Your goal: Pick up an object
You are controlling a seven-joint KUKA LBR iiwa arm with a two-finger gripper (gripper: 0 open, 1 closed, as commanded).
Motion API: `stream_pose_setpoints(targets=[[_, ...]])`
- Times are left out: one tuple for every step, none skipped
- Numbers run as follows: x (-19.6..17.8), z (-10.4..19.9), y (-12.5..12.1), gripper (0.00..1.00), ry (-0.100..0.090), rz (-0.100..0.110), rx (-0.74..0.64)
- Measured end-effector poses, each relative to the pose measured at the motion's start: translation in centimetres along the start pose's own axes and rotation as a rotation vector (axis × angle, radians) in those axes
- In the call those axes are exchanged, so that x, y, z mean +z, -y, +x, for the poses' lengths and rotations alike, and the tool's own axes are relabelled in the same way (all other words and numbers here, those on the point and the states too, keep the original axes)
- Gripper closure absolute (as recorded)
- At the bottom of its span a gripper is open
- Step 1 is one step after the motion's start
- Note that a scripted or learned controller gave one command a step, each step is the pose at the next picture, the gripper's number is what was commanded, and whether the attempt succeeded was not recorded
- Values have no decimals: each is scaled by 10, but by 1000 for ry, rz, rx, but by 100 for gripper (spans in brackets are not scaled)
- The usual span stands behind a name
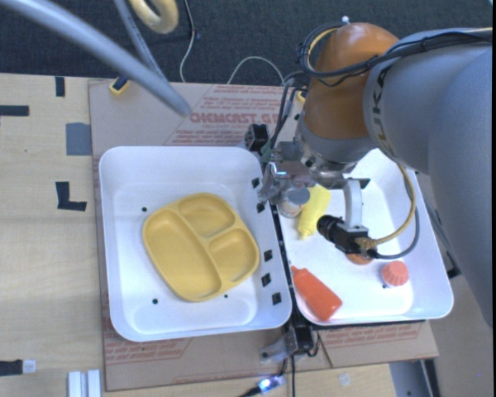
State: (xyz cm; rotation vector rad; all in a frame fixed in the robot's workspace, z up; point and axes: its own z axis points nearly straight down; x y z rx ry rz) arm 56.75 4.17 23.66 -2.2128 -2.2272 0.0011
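Glossy white plastic bins (120, 222) hold a smooth matt yellow plastic tray (200, 245).

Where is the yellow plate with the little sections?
The yellow plate lies in the left bin, near its middle, across the divider from the orange bottle in the right bin.

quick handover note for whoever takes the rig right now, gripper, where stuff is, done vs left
Gripper: down low in the right bin, near its left wall, over a yellow object. Its finger state can't be told from here.
Right bin: yellow object under the gripper, orange bottle-like object at the front left, small orange piece toward the front right.
Left bin: yellow divided plate, lying flat.
Done: nothing visibly lifted.
Left: get a grasp and lift one object.
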Motion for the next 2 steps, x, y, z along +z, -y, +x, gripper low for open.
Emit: stream_pose_setpoints(targets=[[-5,52,2,100,0,0,-1],[-5,48,2,0,1,1,4]])
